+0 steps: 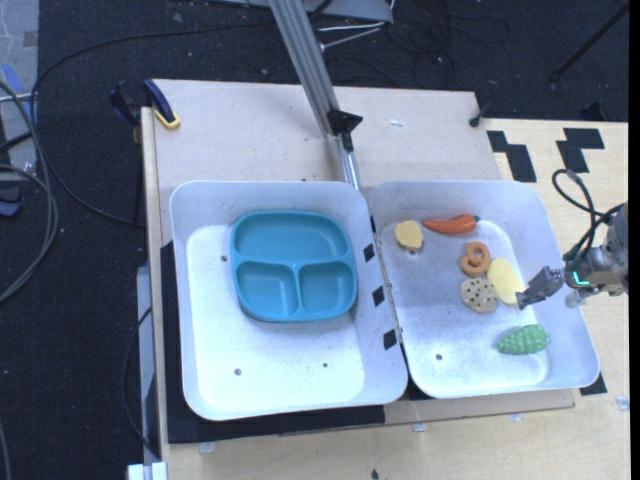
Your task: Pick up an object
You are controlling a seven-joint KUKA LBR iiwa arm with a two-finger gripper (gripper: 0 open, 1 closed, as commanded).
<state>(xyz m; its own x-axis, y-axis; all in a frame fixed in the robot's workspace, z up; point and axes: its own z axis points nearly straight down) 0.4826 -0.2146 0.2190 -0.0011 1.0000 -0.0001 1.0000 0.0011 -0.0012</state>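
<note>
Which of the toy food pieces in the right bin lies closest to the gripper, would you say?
The pale yellow piece, right beside the gripper; the cookie and green piece lie farther off.

Small food toys (480,294) in right bin (570,268)

Grey arm (612,253) cut off by right edge. Dark two-finger claw (537,287) too small; finger state not resolved. Beige worktop (300,128) cropped below.

I count 2 white bins (200,388). My left bin holds 1 blue tray (294,266). My right bin holds 6 toys: 1 chili (452,224), 1 yellow lump (408,234), 1 ring (476,259), 1 cookie (479,295), 1 lemon (504,278), 1 green cluster (523,341).
</note>
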